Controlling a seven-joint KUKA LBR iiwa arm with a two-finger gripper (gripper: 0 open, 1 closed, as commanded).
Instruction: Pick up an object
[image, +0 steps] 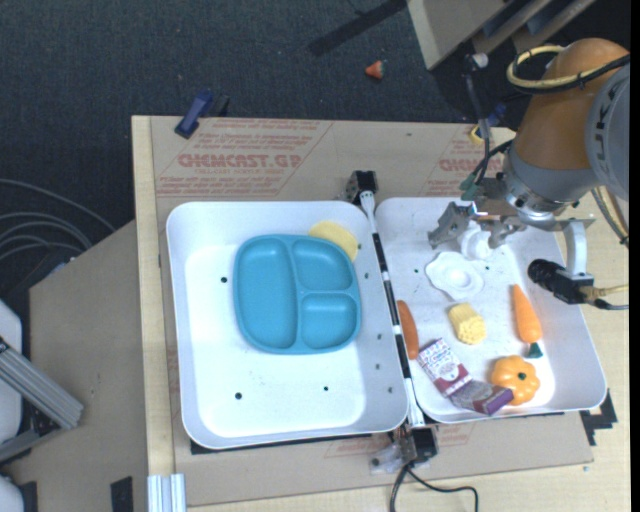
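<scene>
Hovering gripper (473, 232) over far end of right bin (590, 350), jaws standing apart, gripping nothing. Lying just near of it: fried egg (453, 273). Sitting nearer: corn (466, 323), carrot (525, 315), pumpkin (514, 375). Resting in left bin (200, 330): blue plate (296, 293).

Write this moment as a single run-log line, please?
gripper: over right bin, far end | nearest: fried egg | held: nothing seen | left bin: blue tray

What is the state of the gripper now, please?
Gripper: above the right bin, over the fried egg; open or shut cannot be told.
</scene>
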